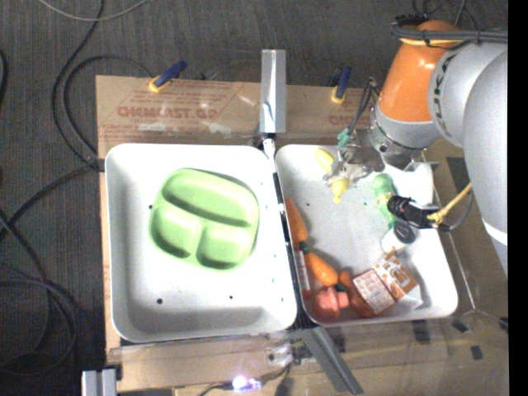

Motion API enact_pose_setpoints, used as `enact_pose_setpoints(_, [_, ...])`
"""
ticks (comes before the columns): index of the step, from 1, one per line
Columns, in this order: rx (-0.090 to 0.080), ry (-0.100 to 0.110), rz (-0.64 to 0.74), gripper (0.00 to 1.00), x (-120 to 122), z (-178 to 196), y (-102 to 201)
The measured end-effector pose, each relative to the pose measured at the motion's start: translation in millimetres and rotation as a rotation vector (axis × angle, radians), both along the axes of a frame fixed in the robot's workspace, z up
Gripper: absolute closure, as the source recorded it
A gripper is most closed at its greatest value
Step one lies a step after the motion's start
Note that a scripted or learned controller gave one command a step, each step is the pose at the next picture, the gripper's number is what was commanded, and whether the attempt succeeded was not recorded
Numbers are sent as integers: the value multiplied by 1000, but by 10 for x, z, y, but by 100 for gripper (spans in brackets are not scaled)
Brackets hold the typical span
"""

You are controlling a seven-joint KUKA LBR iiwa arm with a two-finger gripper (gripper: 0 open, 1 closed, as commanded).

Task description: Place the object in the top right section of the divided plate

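We see the gripper point(351, 162) low in the right bin point(429, 304), near its top edge, over a small yellow object point(337, 184) whose long axis runs roughly vertically. The green divided plate point(206, 219) sits in the left bin point(132, 304).

— What is seen of the arm point(483, 97)?

— A thick, rounded grey casing is seen, smooth and faintly glossy, paler where the light is caught.

— And above the wrist?

— An orange band point(412, 81) is seen, wide and bulbous (almost dome-shaped from this angle), with a thin dark seam along its top edge.

— Below the band?

— A grey ring is seen, then the gripper point(351, 165), built of small metal parts whose details cannot be made out.

— Any cables?

— Thin dark wires are seen beside the wrist. A black fitting point(408, 210) is joined to a yellowish cable point(455, 205).
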State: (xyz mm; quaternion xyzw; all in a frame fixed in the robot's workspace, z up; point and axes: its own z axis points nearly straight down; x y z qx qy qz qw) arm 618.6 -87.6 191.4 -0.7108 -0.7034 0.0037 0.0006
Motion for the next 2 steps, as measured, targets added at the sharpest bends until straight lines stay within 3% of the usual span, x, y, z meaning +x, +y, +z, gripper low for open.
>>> enact_pose_setpoints(1, [-2,5,1,100,0,63,4])
enact_pose_setpoints(2, [3,1,-14,100,-302,-108,628])
